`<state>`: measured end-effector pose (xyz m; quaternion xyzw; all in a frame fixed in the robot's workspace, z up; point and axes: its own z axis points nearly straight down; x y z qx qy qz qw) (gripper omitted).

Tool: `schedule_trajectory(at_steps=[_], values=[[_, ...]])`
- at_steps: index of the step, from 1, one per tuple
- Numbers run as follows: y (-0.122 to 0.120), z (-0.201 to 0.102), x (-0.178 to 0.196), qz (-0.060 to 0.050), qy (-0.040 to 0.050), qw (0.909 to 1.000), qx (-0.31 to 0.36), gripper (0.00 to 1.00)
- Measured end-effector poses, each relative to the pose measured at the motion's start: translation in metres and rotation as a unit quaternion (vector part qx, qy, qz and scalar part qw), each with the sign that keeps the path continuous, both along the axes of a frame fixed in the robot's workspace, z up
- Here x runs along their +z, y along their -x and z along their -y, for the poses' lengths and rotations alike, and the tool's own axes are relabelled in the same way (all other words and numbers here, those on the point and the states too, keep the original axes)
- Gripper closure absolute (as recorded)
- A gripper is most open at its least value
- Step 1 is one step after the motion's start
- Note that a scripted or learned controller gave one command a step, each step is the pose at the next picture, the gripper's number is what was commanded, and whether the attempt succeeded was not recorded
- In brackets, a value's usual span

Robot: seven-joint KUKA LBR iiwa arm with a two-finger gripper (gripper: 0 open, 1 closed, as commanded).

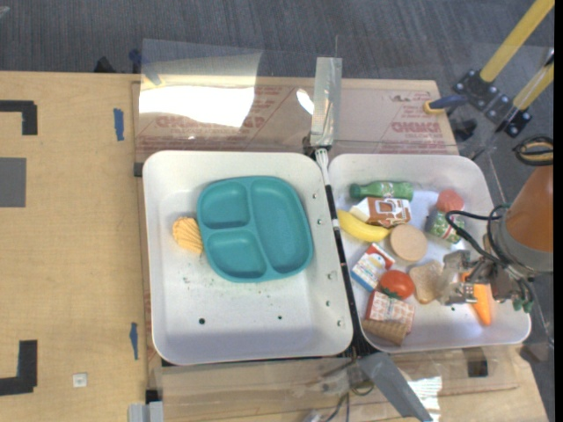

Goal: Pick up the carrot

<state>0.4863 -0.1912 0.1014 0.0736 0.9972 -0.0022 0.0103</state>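
Gripper down at the carrot, right bin's near-right corner.

From above: the gripper sits right over the carrot, orange tip poking out beneath; whether it grips, I cannot tell. The carrot looks light, stiff, smooth and tapered, likely slippery, so pinch across the thicker middle, clear of the bread beside it.

Orange carrot near right bin's right wall

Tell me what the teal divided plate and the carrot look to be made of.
Plate: likely moulded plastic, with an even teal colour, smooth matte surface and rounded compartment ridges. Carrot: probably a plastic toy, uniformly bright orange and smooth, though small and partly hidden, so uncertain.
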Motion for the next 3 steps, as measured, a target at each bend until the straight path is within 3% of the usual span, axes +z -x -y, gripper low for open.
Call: schedule_trajectory(at_steps=[1, 2, 3], values=[[-0.003, -0.064, 0.079, -0.004, -0.0017, 0.9981, 0.061, 1.0], [-0.057, -0.098, 0.115, -0.005, -0.0018, 0.9955, 0.095, 1.0], [-0.094, 0.013, 0.161, -0.005, 0.0025, 0.9791, 0.203, 1.0]])
